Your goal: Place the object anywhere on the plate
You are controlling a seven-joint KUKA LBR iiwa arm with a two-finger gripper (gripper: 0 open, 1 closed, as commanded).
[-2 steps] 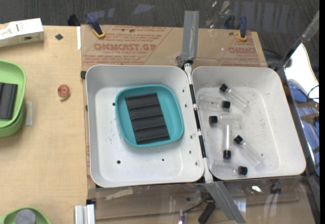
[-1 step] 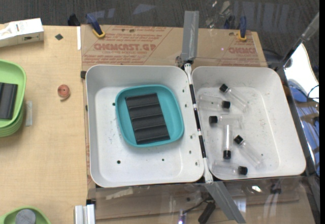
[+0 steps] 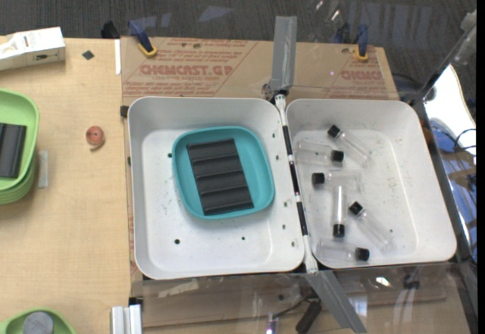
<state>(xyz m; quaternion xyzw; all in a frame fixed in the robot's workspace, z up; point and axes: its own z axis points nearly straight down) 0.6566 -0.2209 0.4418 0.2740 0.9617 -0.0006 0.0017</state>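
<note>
Vials in the right bin, teal plate in the left

The wooden desk (image 3: 68, 234) carries two shallow white bins set side by side, their inner rims touching along a central seam. Behind them lies a sheet of brown cardboard (image 3: 197, 67) printed with red lettering.

The left bin (image 3: 151, 241) holds a teal plate (image 3: 182, 166), square with rounded corners, turned slightly askew. A dark ribbed insert (image 3: 220, 176) sits in the middle of the plate.

The right bin (image 3: 413, 234) holds a loose scatter of clear vials with black caps, lying at various angles; one vial (image 3: 338, 211) lies near the bin's middle, another (image 3: 333, 132) towards the far wall. None of them touches the plate.

At the desk's left edge rests a stack of green dishes (image 3: 26, 166), and nearby a small round reddish piece (image 3: 94, 135).

The gripper's state cannot be told here.
</note>
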